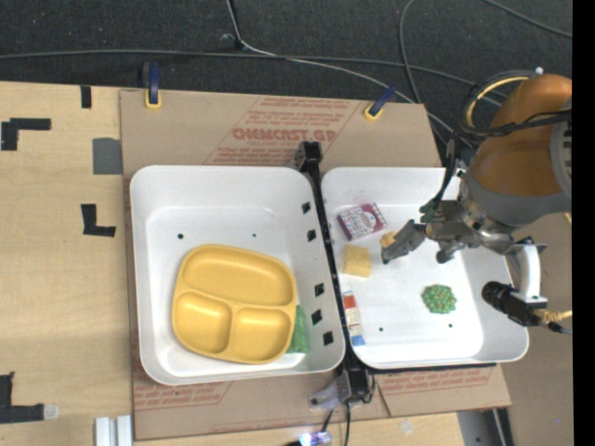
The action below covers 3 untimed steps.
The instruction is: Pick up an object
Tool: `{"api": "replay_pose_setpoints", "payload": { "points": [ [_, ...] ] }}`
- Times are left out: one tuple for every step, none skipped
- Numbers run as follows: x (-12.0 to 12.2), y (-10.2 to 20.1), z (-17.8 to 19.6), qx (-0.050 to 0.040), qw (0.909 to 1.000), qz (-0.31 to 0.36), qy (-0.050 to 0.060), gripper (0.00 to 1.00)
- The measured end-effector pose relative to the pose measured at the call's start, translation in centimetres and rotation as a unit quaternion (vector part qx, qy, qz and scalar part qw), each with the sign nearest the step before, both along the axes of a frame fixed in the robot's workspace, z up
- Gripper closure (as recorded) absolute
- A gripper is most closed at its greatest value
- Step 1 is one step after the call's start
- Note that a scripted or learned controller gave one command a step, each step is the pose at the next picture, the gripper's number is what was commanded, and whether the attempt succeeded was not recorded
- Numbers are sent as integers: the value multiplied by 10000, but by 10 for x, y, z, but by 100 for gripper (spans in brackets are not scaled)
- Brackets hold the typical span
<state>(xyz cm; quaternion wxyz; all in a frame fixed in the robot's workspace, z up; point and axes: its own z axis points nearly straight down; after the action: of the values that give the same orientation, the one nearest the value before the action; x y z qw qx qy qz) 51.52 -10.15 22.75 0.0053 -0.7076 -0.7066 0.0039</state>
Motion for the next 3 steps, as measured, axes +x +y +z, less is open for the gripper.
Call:
{"api": "replay_pose_setpoints", "payload": {
  "points": [
    [2, 0, 5, -7, 10000, 14, -55, 0],
    [-3, -1, -39, -9, 10000, 5, -35, 0],
    [2, -3, -101, -7, 10000, 7, -27, 0]
  ]
}}
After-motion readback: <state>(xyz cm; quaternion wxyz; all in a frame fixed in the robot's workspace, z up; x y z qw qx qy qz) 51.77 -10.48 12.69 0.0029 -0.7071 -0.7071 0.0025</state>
